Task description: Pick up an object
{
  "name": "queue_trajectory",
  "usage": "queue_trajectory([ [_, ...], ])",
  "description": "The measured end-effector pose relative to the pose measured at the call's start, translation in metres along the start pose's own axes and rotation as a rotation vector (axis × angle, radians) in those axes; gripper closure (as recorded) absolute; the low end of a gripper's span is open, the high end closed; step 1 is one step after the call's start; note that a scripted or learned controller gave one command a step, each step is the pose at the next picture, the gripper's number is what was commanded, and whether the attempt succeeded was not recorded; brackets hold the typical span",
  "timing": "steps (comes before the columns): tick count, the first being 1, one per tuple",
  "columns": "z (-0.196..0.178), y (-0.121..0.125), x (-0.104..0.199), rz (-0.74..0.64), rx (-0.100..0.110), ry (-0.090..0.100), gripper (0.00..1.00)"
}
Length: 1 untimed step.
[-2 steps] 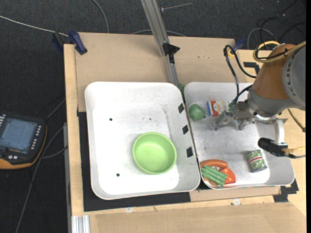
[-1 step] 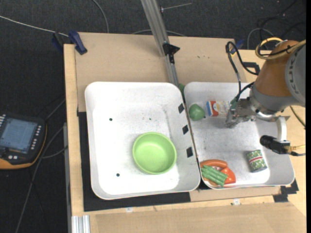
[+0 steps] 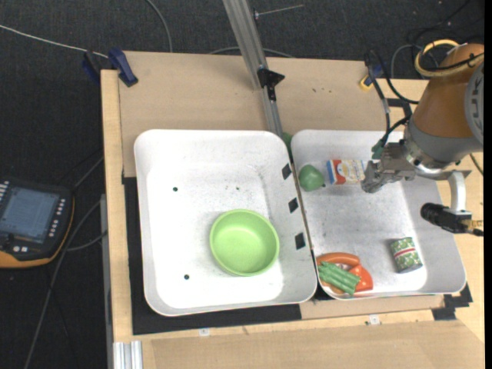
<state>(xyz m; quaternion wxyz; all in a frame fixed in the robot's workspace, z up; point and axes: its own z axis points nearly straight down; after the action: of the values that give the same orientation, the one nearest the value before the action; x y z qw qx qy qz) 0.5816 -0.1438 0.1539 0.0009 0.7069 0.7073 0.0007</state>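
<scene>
Wooden worktop (image 3: 200,91), two white bins.
I see my gripper (image 3: 374,177) beside the small carton (image 3: 344,171); jaws unclear, I cannot tell. Nothing lifted yet.

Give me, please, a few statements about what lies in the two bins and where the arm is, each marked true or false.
1. The green bowl sits in the left bin. True.
2. The green ball lies in the left bin. False: it is in the right bin, by the divider.
3. The pincer is over the right bin. True.
4. The small can is inside the bowl. False: it lies in the right bin.
5. The orange-and-green toy lies at the right bin's near edge. True.
</scene>
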Motion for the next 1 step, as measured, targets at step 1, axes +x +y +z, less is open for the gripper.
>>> queue_trajectory([
  [1, -0.0626, 0.0011, 0.0028, 0.0, -0.003, 0.0, 1.0],
])
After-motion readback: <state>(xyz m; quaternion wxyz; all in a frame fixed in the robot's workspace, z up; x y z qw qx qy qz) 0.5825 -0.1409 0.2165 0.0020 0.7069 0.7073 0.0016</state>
